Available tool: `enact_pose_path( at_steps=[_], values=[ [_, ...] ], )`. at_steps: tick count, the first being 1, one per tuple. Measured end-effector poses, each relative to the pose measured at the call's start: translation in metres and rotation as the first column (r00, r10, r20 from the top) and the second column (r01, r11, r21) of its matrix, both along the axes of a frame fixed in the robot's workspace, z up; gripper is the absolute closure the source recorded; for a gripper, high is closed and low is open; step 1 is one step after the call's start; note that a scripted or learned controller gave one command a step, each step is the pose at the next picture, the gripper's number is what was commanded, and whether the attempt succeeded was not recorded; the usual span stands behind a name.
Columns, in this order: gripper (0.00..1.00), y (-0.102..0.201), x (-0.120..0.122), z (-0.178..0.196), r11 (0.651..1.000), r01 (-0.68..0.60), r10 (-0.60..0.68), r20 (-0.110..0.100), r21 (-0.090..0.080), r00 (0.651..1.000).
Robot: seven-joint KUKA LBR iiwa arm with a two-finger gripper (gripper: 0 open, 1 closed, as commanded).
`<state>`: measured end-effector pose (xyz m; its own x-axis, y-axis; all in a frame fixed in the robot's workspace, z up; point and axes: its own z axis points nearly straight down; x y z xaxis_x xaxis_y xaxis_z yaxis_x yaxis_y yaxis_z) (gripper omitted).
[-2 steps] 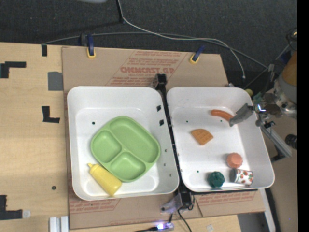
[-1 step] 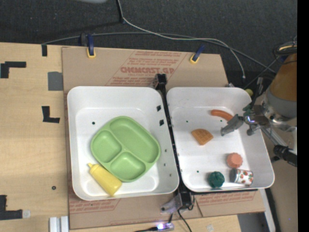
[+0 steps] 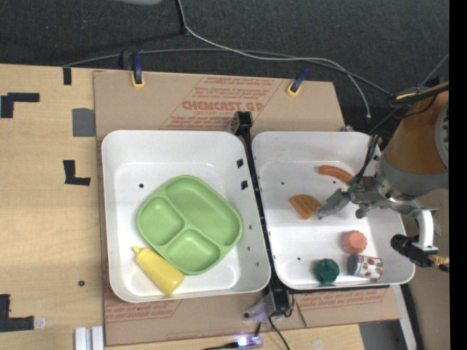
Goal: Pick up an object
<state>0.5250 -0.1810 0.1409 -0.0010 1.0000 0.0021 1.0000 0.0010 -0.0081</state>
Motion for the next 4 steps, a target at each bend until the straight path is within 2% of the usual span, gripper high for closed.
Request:
enact_pose_path(
  at_steps=[1,2,3,4],
  values=[
    [0.0,0.001,-0.001,-0.053,1.0,0.0,0.0,0.005,-0.003,1.0],
    [1.0,0.001,0.0,-0.04,1.0,-0.001,0.001,0.007,-0.002,1.0],
    [1.0,0.005,-0.004,0.003,1.0,0.0,0.0,0.01,-0.002,1.0],
    [1.0,0.006,-0.002,0.067,1.0,-0.001,0.001,0.013,-0.004,1.0]
  ],
)
